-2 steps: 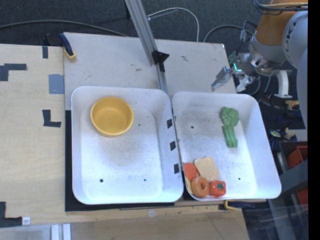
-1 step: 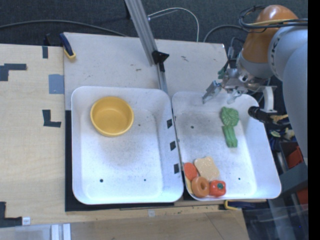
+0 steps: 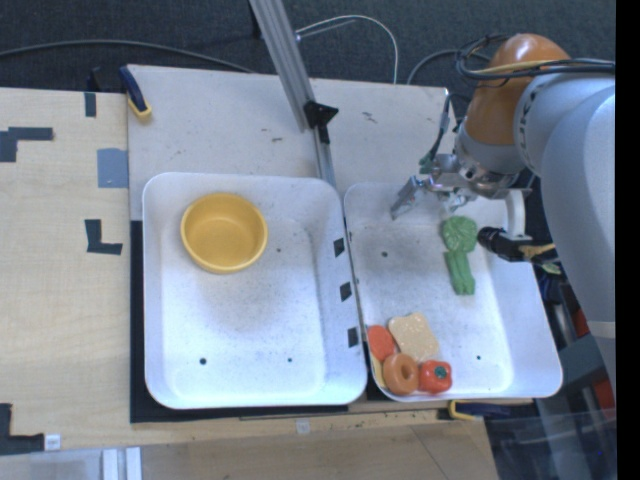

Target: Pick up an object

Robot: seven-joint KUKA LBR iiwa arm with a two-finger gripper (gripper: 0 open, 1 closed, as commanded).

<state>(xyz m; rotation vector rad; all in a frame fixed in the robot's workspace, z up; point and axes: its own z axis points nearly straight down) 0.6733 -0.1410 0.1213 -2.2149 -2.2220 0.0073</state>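
You are looking down on a pale wooden bench marked with dark tape pieces, a white board laid across its far half. 2 shallow white plastic bins sit side by side on it, edges touching: the left bin and the right bin. A blue-and-yellow clamp grips the board's far left corner, and a slanted grey metal pole rises from the board.

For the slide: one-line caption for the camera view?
Pincer poised over right bin near green toy; yellow bowl in left bin.
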